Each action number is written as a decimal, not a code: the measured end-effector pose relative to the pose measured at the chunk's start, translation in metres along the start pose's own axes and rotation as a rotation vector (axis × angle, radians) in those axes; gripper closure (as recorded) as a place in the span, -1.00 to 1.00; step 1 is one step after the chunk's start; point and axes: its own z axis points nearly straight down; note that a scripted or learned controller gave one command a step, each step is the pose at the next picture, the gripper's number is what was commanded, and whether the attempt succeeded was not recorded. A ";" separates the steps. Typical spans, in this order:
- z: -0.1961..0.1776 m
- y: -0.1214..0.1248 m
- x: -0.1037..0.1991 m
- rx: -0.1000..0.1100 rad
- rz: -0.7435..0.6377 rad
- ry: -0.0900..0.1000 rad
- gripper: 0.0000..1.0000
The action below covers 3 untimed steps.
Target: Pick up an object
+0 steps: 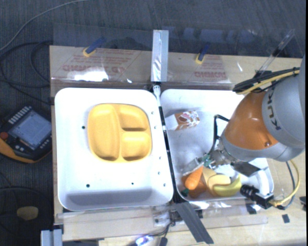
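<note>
- Down in the near part of the right bin (246, 97), the gripper (211, 160) sits low among a cluster of objects; whether it is released or clenched cannot be told, since the wrist hides that part from above.
- Just below and left of the gripper lies a carrot (194, 178), orange, slanting toward the bin's near left corner.
- Beside the carrot, to its right, is a pale apple slice (213, 178), and touching that, a yellow banana (227, 188) curving along the near wall.
- A small green and white item lies right at the gripper's tip, too small to identify.
- Farther back in the same bin, well apart from the cluster, rests a clear wrapped packet (187, 119) with something reddish inside, near the dividing wall.
- Above the gripper, the arm's orange band (249, 124) and grey body cover the right side of this bin.
- Left of the divider, the left bin (72, 178) holds a yellow divided tray (119, 132), set roughly in its middle.
- Off the bench to the far left, a handheld pendant (21, 133) with a screen lies on the dark carpet.
</note>
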 end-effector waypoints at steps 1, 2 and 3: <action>0.001 0.085 -0.043 0.000 0.150 -0.002 -1.00; -0.094 0.017 0.030 0.013 0.248 0.004 -1.00; 0.000 0.000 0.001 0.001 0.099 0.002 -1.00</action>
